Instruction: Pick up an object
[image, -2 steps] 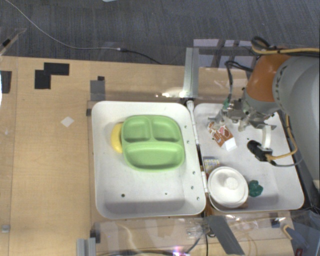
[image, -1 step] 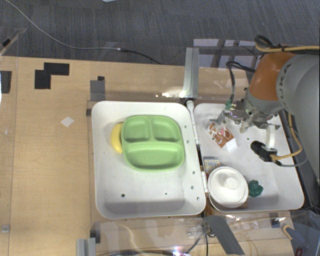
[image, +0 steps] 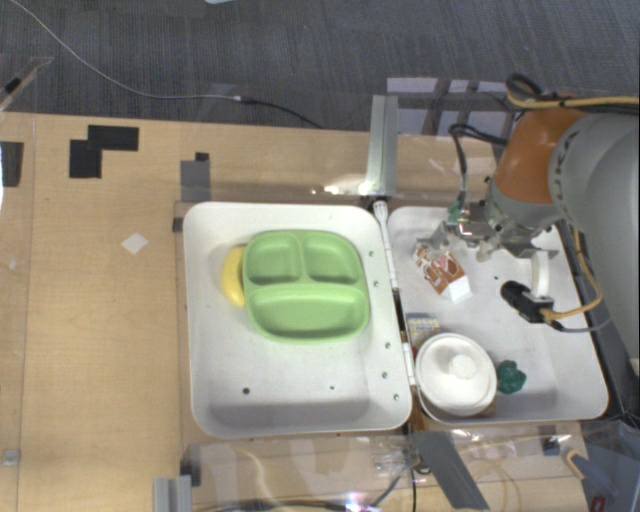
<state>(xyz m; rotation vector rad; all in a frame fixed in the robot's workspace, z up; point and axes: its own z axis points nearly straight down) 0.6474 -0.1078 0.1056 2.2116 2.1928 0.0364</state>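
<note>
My gripper (image: 452, 232) hangs over the far part of the right bin (image: 560, 360), reaching in from the right under the grey arm with its orange band. Just below and in front of it lies a small red and white packet (image: 441, 270), at or very near the gripper's tip; I cannot tell whether they touch. A white round bowl (image: 456, 373) sits at the bin's near left. A small dark green thing (image: 512, 377) lies right beside the bowl. A small striped item (image: 421, 326) rests against the bin's left wall.
The left bin (image: 290, 400) holds a green divided plate (image: 304, 284) with a yellow thing (image: 232, 276) tucked at its left edge. A metal divider (image: 393, 300) separates the two bins. The wooden bench (image: 90, 330) spreads to the left.
</note>
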